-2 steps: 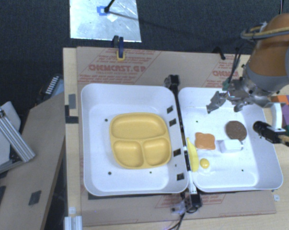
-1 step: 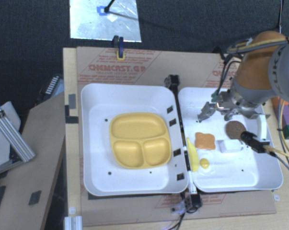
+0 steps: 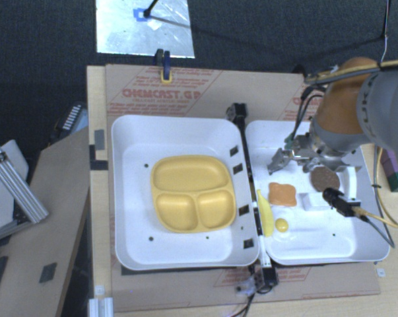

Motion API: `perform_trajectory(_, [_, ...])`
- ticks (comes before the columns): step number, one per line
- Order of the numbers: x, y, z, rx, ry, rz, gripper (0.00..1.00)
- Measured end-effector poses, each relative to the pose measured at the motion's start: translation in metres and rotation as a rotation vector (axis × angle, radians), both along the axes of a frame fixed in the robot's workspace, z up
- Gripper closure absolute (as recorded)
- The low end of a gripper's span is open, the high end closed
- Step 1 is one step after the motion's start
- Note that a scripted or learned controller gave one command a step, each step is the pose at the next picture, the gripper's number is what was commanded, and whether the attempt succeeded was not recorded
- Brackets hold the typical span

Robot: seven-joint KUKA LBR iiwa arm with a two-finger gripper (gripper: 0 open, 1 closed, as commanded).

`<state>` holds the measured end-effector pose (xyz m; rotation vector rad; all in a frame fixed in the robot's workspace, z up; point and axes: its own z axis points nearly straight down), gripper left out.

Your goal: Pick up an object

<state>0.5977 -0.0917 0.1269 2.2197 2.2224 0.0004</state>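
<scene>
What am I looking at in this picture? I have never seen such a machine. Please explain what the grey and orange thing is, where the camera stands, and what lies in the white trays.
The grey and orange thing is a robot arm, coming in from the right of the picture. At its end is a tool for grasping, low over the right bin. There is one camera, fixed above the bench, looking down at a slant on two shallow white bins. The left bin holds a yellow divided plate. The right bin holds small pieces: an orange piece, a brown disc, a long yellow piece and a small yellow ball. I see nothing held in the tool.
</scene>
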Motion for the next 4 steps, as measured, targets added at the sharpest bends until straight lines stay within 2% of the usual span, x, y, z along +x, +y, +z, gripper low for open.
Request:
perform_trajectory(1, [0.000,0.000,-0.044,0.001,0.002,0.000,0.00])
perform_trajectory(2, [0.001,0.000,-0.032,-0.001,-0.002,0.000,1.00])
perform_trajectory(4, [-0.005,0.007,0.066,0.000,-0.005,0.003,1.00])
